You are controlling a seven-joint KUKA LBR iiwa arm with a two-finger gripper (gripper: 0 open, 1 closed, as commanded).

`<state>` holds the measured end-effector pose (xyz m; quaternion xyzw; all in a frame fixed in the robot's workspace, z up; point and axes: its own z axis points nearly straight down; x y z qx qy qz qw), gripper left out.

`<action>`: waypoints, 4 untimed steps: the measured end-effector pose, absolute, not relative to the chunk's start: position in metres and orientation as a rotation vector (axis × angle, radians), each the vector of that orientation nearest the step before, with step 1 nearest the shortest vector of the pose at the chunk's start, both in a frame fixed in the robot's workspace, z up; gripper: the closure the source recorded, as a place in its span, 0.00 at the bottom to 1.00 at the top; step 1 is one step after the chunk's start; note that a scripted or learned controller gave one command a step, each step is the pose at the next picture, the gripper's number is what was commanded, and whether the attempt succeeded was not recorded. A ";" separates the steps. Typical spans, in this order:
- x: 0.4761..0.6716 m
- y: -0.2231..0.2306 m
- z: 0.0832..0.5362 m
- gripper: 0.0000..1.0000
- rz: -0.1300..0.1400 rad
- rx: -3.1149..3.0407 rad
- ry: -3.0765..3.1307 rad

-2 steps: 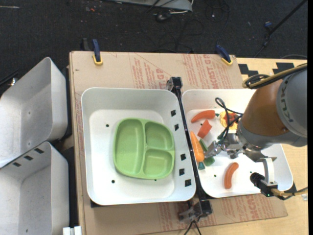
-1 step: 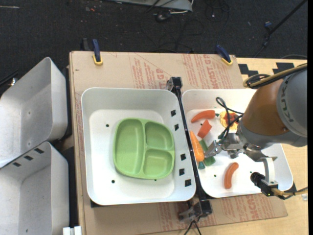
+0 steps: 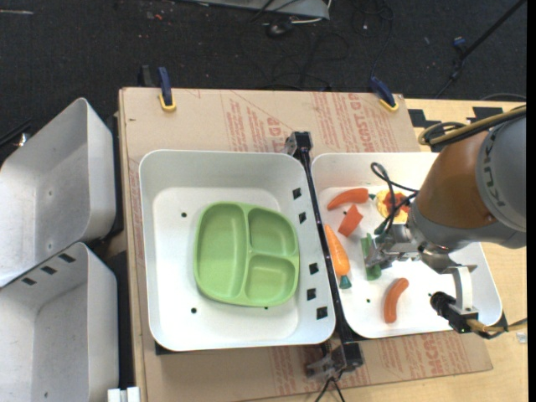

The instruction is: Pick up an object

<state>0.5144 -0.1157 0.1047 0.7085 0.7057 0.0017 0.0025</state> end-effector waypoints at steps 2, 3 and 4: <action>0.520 -0.120 0.210 1.00 0.005 2.215 2.220; 0.522 -0.120 0.244 1.00 0.003 2.216 2.222; 0.531 -0.072 0.233 1.00 -0.001 2.215 2.229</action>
